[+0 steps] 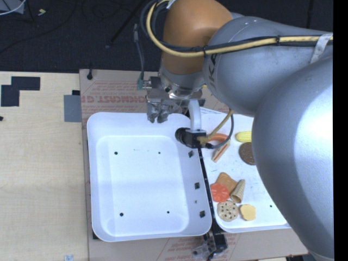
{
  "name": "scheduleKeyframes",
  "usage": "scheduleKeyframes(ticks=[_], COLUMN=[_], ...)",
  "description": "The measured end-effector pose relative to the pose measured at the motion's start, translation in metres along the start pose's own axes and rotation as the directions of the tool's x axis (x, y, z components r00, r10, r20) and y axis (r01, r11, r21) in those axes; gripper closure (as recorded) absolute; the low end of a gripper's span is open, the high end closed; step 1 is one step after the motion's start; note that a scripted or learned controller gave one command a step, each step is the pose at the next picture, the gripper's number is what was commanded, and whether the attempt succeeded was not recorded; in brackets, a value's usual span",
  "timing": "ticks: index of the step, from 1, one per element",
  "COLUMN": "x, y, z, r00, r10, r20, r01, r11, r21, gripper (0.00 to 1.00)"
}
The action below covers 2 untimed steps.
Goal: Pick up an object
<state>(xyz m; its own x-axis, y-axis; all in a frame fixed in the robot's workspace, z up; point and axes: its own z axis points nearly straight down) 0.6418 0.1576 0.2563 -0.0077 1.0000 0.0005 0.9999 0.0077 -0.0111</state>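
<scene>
**Camera view.** Gripper [159,115] poised over the far rim of the left bin [141,184], near that bin's far right corner. Nothing visible in its grasp. Opening of the gripper not legible from this slant: cannot tell whether spread or closed.

Candidate objects all in the right bin [267,203], across the shared divide and well apart from the gripper:
- Orange stick [220,148] nearest, beside the inner wall.
- Brown disc [247,154] and yellow piece [244,136] beyond it, partly hidden by the arm [272,64].
- Nearer the camera, a tight cluster of tan wedge [227,179], red piece [219,192], cone [238,189], chip-studded cookie [227,211] and yellow round [248,212], several of them touching.

**Risks, as judged.**
- Descent from the present position likely to end on bare bin floor or on the rim itself, with no object below. Cause: tool placed over the wrong bin.
- Strike on the raised walls between the bins possible during a low traverse to the right.
- Within the cluster, closing on two pieces at once, or nudging a neighbour aside, likely because of the contact between them.
- Disc and cookie liable to slip, lying flat and low against the floor.
- Pieces under the arm partly hidden, so a grasp there hard to verify.
</scene>
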Motion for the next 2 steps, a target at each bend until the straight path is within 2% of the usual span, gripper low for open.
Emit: scheduleKeyframes(ticks=[1, 2], x=[0.085, 0.087], y=[0.0, -0.001], z=[-0.211, -0.287], r00=[1.0, 1.0], r10=[0.0, 0.003], r20=[-0.006, -0.001], r01=[0.0, -0.003], r11=[1.0, 1.0], r21=[-0.026, -0.016], gripper=[1.0, 1.0])
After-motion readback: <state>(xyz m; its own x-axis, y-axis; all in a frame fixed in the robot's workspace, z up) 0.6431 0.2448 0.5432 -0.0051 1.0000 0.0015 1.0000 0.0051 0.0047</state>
